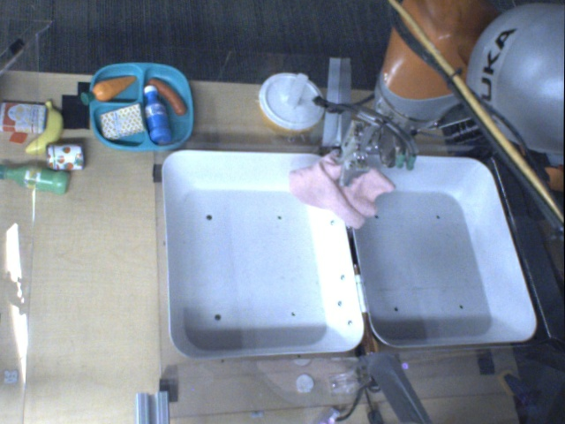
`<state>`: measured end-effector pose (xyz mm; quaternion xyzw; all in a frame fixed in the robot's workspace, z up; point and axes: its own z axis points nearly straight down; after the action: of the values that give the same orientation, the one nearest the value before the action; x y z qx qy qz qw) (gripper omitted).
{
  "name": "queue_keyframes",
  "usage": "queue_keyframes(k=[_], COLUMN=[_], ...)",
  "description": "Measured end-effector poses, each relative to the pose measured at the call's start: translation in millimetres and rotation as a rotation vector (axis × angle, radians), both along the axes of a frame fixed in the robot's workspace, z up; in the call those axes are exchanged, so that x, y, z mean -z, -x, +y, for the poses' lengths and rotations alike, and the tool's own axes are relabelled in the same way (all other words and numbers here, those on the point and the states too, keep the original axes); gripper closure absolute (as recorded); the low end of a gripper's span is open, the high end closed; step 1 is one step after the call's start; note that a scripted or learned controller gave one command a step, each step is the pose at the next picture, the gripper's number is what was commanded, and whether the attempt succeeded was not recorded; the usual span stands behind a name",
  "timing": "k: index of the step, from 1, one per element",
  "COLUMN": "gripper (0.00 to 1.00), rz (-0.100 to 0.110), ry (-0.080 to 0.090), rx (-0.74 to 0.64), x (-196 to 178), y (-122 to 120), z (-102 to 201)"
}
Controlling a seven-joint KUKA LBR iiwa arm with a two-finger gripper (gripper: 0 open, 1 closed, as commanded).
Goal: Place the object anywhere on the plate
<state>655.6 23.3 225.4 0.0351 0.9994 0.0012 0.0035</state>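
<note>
Hanging over the far rim where the two bins meet, my end effector (366, 159) sits right atop the pink cloth (340, 194), though whether it has pinched the fabric or merely touches it I cannot tell from this slant. The cloth drapes across the seam between the left bin (247, 325) and the right bin (441, 316), crumpled and folded. I judge it light, limp and soft (it will sag and trail rather than keep any shape), so a bunched fold near its middle seems the best hold. Both bins are smooth, shallow white plastic. Beyond them on the pale wood counter (79, 307) stands a teal divided plate (141, 104) carrying toy foods.
</note>
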Motion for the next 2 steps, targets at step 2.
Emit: queue_keyframes(k=[2], gripper=[1.0], rz=[0.002], ry=[0.0], rx=[-0.074], x=[-2], y=[19], z=[107])
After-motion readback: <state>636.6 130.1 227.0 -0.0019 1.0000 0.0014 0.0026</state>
